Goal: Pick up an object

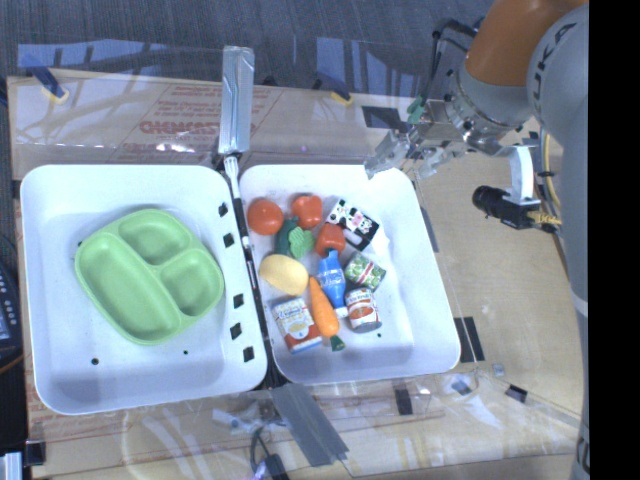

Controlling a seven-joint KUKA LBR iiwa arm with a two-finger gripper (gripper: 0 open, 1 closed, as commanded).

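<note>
My gripper (398, 154) hangs above the far right corner of the right bin (436, 308), its fingers spread apart with nothing between them. Below and to its left, the bin holds a pile of toy food: a red tomato (264, 215), a yellow lemon (284, 273), an orange carrot (323, 310), a blue bottle (332, 276), a black and white carton (354, 222), a red-lidded can (362, 310) and a small jar (293, 323). The gripper touches none of them.
The left bin (40, 268) holds a green divided plate (150, 273). A grey divider strip (236, 98) runs between the bins at the back. The arm and its cables (510, 203) occupy the right side of the bench.
</note>
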